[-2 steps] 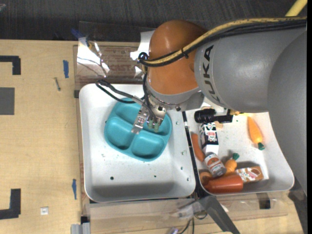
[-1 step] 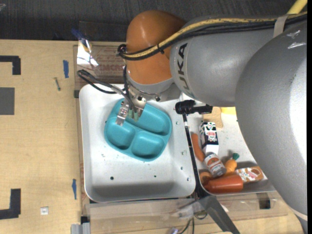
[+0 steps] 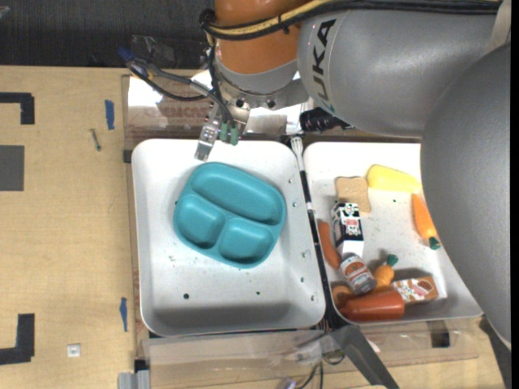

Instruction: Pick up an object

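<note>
My gripper (image 3: 217,140) hangs over the far rim of the left bin (image 3: 162,298), just above the back edge of a teal divided plate (image 3: 231,213) that lies in that bin. Its fingers stand a little apart with nothing between them. The right bin (image 3: 389,225) holds toy food: a bread slice (image 3: 353,191), a yellow block (image 3: 393,178), a carrot (image 3: 423,220), a black-and-white carton (image 3: 349,220), a small bottle (image 3: 357,272), a ketchup bottle (image 3: 415,288) and a red sausage (image 3: 371,305).
The grey arm with its orange band (image 3: 259,14) covers the upper right and overhangs the right bin's far side. A raised divider (image 3: 306,217) separates the two bins. Wooden bench top (image 3: 65,217) lies to the left.
</note>
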Robot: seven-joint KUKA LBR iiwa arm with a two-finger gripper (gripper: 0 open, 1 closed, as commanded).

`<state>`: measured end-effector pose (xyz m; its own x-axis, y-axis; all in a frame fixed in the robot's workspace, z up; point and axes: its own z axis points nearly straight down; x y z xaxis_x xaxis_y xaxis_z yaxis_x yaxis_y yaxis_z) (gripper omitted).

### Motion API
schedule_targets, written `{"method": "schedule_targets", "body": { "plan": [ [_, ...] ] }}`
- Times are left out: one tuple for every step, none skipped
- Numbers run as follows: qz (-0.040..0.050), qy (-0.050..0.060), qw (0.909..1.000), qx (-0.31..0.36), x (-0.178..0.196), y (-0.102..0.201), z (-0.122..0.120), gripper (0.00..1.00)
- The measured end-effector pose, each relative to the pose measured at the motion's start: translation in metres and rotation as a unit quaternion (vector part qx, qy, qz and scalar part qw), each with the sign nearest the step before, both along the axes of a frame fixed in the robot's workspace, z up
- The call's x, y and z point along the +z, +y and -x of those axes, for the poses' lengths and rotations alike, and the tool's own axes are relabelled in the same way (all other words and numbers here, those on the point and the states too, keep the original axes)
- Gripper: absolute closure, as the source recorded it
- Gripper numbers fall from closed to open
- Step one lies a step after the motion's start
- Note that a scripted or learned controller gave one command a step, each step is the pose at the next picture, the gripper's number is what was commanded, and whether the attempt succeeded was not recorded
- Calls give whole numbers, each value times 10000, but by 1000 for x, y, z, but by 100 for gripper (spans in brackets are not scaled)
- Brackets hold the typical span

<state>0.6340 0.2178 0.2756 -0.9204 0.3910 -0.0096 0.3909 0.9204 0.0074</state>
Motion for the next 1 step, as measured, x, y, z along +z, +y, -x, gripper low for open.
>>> {"method": "schedule_targets", "body": {
  "plan": [
    [16,76,9978,-664,-94,8,58,100]
  ]
}}
